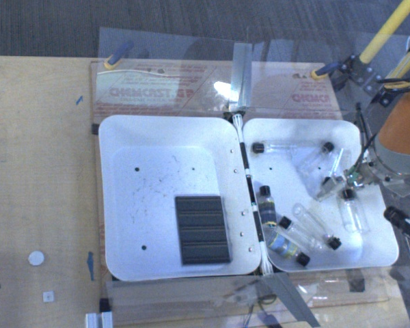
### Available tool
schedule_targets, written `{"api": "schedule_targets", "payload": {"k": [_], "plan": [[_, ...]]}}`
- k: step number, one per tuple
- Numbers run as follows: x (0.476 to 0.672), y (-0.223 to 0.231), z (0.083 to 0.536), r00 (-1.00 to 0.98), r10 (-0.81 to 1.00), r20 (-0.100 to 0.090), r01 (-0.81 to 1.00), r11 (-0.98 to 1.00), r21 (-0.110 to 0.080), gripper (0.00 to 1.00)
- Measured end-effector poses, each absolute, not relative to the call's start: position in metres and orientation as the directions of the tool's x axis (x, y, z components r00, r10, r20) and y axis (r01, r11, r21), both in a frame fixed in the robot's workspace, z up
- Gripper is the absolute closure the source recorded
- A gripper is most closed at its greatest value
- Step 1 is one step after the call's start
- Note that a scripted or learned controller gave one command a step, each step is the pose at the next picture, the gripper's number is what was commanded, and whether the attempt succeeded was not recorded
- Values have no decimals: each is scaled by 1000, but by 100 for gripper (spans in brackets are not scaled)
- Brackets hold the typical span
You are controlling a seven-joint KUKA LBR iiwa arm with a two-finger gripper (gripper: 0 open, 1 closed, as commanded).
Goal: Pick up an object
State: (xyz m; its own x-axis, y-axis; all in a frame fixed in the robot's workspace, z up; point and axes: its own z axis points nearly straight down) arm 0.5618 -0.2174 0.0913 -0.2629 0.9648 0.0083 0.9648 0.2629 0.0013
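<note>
The right bin (379,251) holds several clear vials with black caps. One vial (280,146) lies along the far wall and another (333,159) leans near the far right corner. A vial (313,225) lies near the front, beside a small dark bottle (264,203) and a labelled vial (287,244) at the left wall. My gripper (352,178) hangs low over the right side of this bin, just above a slanted vial (326,187) and a vial (351,212) lying by the right wall. The grey wrist hides how the gripper stands.
A dark ribbed block (202,229) lies in the front right part of the left bin (123,183). Clear plastic sheets with red lettering (157,91) stand behind both bins. A yellow rod (393,22) and cables sit at the upper right. A bare wooden bench (34,149) spreads to the left.
</note>
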Motion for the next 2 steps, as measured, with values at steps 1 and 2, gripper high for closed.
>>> {"api": "schedule_targets", "payload": {"k": [1,2], "plan": [[563,-219,102,-264,964,0,964,264,5,100],[605,-137,113,-294,956,-3,956,294,4,100]]}}
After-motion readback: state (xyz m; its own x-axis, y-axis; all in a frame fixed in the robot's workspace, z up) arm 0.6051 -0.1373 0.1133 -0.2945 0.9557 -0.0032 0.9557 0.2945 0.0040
